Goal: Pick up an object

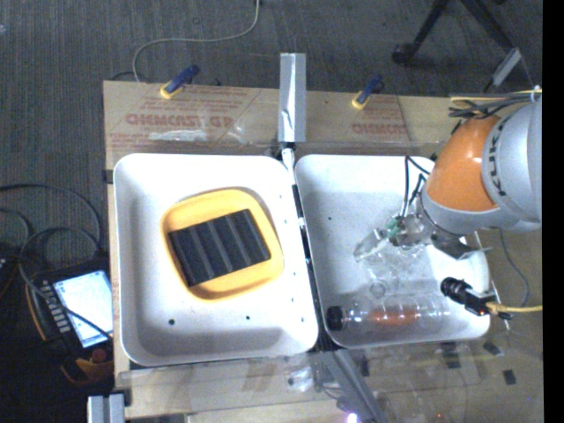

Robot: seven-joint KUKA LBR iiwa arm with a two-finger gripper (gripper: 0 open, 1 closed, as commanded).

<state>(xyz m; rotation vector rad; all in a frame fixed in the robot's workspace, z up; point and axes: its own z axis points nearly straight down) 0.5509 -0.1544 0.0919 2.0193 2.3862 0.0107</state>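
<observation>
Under the arm (480, 179), pincer (398, 233) obscured.

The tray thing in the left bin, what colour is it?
Yellow tray with black ridged middle, camera view.

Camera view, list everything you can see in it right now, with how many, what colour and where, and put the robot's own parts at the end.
bins: two, white, side by side on the bench
tray: one, yellow with a black ribbed insert, lying in the left bin
bottle: one, clear plastic with a dark cap, lying on its side along the near edge of the right bin
clear plastic item: one, transparent, in the middle of the right bin, shape hard to make out
clamps: two, blue and yellow, on the far edge of the board behind the bins
tablet: one, lit screen, on the floor left of the bench
arm: one, grey with an orange band, over the right bin
tool: one, above the clear plastic item
</observation>
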